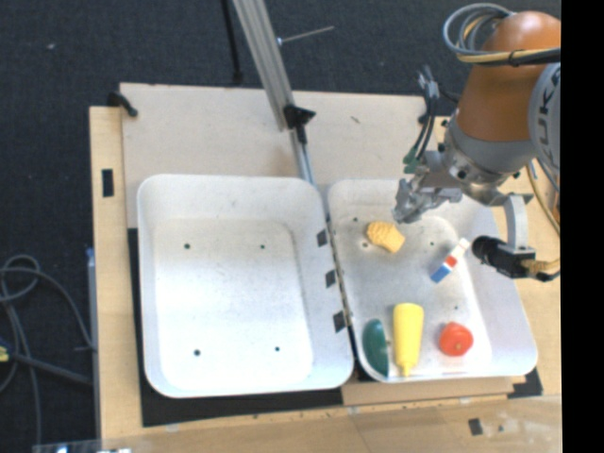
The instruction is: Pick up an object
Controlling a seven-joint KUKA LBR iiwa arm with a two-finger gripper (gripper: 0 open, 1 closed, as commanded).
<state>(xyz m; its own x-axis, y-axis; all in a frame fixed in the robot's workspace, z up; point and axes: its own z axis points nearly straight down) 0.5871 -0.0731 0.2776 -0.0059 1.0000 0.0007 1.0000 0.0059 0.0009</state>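
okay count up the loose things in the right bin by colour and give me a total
Yellow: 2, the bumpy piece near the gripper and the tall yellow piece
Red: 1, the round piece
Green: 1, the dark green piece
White, blue and red: 1, the small tube
Total: 5, all in the right bin
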